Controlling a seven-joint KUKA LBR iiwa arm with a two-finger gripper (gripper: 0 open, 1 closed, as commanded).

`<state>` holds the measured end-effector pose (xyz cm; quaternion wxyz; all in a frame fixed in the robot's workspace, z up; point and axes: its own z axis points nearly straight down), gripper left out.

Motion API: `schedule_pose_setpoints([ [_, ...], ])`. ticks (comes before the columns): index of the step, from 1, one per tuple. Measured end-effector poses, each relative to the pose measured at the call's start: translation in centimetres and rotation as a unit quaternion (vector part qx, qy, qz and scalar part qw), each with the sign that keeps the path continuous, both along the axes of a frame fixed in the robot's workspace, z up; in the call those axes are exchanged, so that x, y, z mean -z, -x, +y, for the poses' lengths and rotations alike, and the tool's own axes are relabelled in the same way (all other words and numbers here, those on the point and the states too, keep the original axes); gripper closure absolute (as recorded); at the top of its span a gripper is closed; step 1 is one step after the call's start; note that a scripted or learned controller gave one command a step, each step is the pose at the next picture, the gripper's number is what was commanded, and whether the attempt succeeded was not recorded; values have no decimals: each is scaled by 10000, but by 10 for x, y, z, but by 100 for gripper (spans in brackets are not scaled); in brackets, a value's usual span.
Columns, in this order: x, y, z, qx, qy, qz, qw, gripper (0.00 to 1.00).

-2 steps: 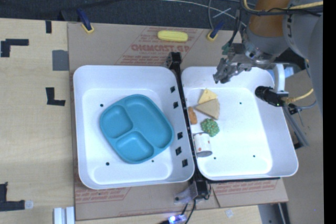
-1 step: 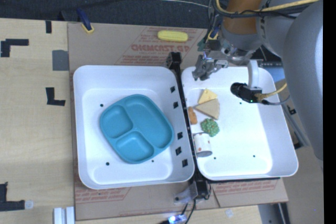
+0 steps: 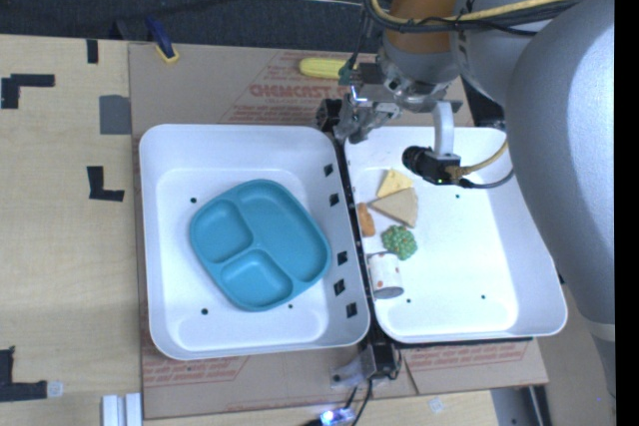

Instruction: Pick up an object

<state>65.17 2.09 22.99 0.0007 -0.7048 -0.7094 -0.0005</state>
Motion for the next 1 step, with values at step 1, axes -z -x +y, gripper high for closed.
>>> schedule_pose_setpoints([
  [1, -6, -6, 60, -2, 2, 1, 10000, 100],
])
